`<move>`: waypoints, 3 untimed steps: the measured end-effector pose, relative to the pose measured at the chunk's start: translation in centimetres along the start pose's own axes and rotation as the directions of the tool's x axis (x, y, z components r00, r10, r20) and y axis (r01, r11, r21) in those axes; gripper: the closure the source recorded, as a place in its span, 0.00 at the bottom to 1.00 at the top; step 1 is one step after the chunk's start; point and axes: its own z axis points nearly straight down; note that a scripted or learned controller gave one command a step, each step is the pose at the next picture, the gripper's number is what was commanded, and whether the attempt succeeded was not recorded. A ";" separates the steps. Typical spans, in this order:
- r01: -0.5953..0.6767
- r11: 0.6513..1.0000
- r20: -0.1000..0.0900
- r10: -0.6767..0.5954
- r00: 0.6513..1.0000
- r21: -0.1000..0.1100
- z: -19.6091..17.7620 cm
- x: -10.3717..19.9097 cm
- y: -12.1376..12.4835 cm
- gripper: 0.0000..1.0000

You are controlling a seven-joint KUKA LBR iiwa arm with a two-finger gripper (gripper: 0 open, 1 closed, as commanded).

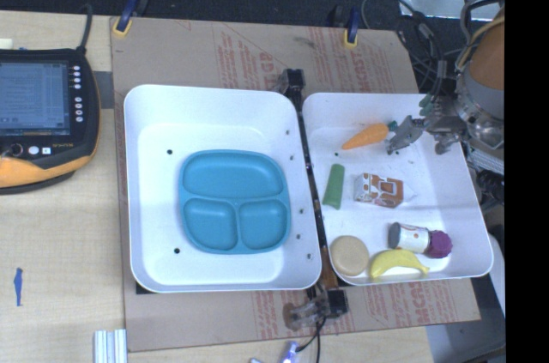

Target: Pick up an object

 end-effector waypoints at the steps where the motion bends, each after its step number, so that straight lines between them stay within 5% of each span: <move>1: 0.002 1.000 0.001 -0.002 1.000 0.003 12.7 -0.9 8.5 0.00; 2: 0.001 1.000 0.002 -0.001 1.000 0.001 12.4 -0.6 5.9 0.00; 3: 0.002 1.000 0.003 -0.002 1.000 -0.002 12.5 -0.5 6.5 0.00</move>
